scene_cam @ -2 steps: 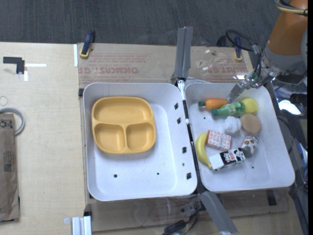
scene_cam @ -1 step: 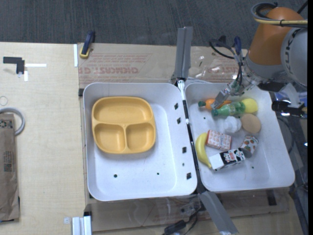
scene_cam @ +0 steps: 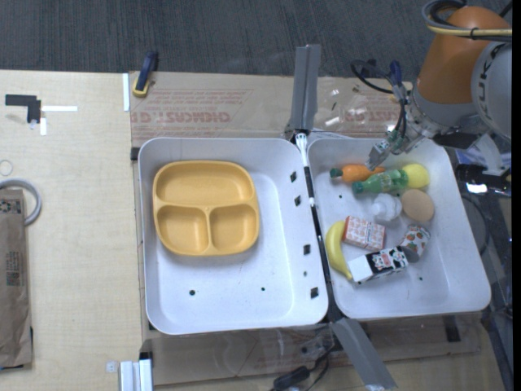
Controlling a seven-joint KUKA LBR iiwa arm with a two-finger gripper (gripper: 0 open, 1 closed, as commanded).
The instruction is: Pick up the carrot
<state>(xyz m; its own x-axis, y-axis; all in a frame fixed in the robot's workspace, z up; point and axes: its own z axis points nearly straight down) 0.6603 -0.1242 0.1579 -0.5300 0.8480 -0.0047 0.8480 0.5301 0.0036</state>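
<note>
Gripper (scene_cam: pixel 381 158): low over the right bin (scene_cam: pixel 464 300), just beside the carrot (scene_cam: pixel 355 172).
Carrot: lies by the green bottle (scene_cam: pixel 379 182).
Left bin (scene_cam: pixel 220 300): holds a yellow divided plate (scene_cam: pixel 207 207).
Banana (scene_cam: pixel 336 249): beside the small carton (scene_cam: pixel 364 233).

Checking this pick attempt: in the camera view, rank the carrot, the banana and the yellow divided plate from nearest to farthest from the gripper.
From the gripper, at the right bin's upper edge:
1. Carrot: just left of and below the gripper, in the right bin's upper part.
2. Banana: along the right bin's left side, lower down.
3. Yellow divided plate: in the left bin.
</note>
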